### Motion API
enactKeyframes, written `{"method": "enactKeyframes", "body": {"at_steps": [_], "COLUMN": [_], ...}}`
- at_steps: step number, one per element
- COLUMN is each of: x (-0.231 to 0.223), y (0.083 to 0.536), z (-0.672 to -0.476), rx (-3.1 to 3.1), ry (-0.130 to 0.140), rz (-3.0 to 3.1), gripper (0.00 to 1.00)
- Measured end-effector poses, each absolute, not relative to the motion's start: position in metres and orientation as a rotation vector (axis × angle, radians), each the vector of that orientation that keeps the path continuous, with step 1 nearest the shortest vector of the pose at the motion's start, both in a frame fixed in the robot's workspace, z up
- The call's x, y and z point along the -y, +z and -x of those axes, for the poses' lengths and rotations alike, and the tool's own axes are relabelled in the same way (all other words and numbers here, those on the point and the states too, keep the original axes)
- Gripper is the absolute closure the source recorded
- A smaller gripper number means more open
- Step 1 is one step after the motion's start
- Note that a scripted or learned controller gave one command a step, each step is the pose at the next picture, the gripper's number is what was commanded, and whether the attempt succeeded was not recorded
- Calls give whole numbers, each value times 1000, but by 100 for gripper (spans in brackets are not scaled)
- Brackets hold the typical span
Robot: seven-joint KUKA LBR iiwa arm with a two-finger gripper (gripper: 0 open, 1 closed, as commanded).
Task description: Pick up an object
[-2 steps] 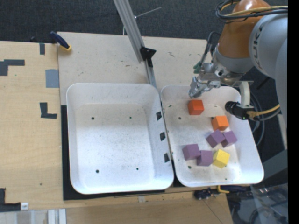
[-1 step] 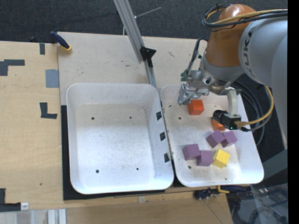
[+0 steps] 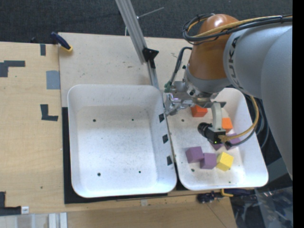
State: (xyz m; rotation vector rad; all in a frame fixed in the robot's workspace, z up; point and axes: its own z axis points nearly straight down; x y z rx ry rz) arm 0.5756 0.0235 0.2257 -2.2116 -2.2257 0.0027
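My gripper (image 3: 172,103) hangs low over the far left corner of the right bin (image 3: 251,175), close to the wall shared by the two bins. Just to its right an orange block (image 3: 199,111) lies partly under the wrist. A second orange block (image 3: 227,123) lies further right. Towards the bin's front sit two purple blocks (image 3: 194,154) (image 3: 208,161) and a yellow block (image 3: 225,161), touching one another. Another purple piece (image 3: 232,139) shows behind a black part of the arm. Nothing can be seen held by the gripper.
The left bin (image 3: 76,127) stands beside the right one. A slanted aluminium pole (image 3: 135,30) ends at the bins' far edge near the gripper. A blue and yellow clamp (image 3: 61,42) lies at the back left. The bulky grey arm (image 3: 266,65) covers the right side.
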Motion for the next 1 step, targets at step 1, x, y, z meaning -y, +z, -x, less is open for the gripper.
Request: {"method": "enactKeyframes", "body": {"at_steps": [1], "x": [-74], "y": [237], "z": [-557], "rx": [2227], "ry": [0], "rz": [2211], "gripper": [100]}}
